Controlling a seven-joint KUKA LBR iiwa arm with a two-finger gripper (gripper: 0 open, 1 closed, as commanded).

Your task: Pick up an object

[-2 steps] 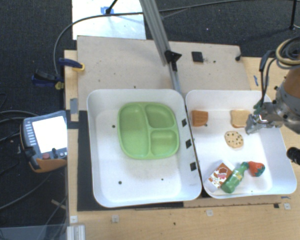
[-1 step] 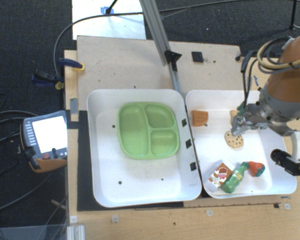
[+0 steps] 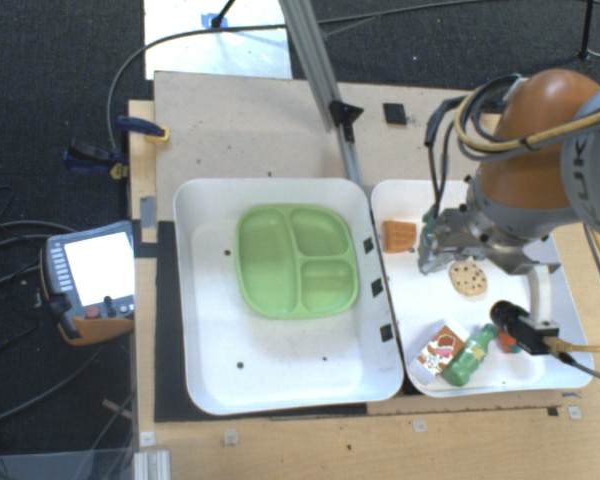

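Observation:
In the right bin (image 3: 405, 200) lie an orange toast-like piece (image 3: 399, 235), a round chocolate-chip cookie (image 3: 468, 279), a small red and white packet (image 3: 441, 351) and a green bottle (image 3: 467, 358). My gripper (image 3: 435, 251) hangs low over the right bin, between the toast piece and the cookie, with the cookie just to its lower right. Nothing shows between its fingers. The arm's grey body and orange band cover the bin's far right part.
The left bin (image 3: 205, 368) holds a green divided plate (image 3: 297, 260) in its upper middle. A metal pole (image 3: 315, 53) slants down to the bins' shared edge. A teach pendant (image 3: 90, 278) lies off the bench at the left.

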